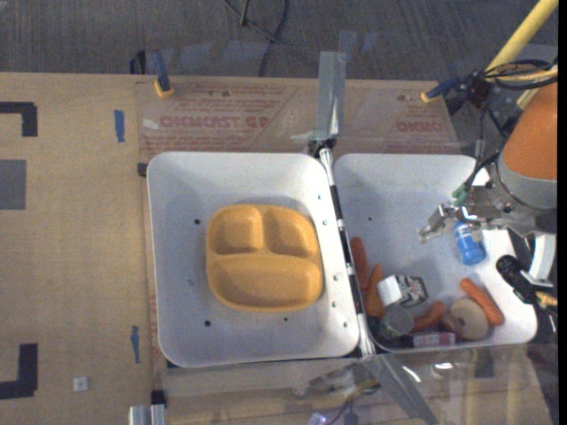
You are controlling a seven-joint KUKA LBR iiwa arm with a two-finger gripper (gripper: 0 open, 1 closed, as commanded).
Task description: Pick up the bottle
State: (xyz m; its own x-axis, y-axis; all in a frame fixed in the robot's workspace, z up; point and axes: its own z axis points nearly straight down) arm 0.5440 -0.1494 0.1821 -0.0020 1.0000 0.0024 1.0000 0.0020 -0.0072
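Bottle just beside hand

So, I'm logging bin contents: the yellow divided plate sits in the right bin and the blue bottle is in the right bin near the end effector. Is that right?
Not quite. The camera view shows the yellow divided plate in the left bin, not the right. The rest stands: the blue bottle is in the right bin, near the end effector.

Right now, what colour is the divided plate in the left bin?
Yellow-orange, a three-compartment plastic plate, seen in the camera view.
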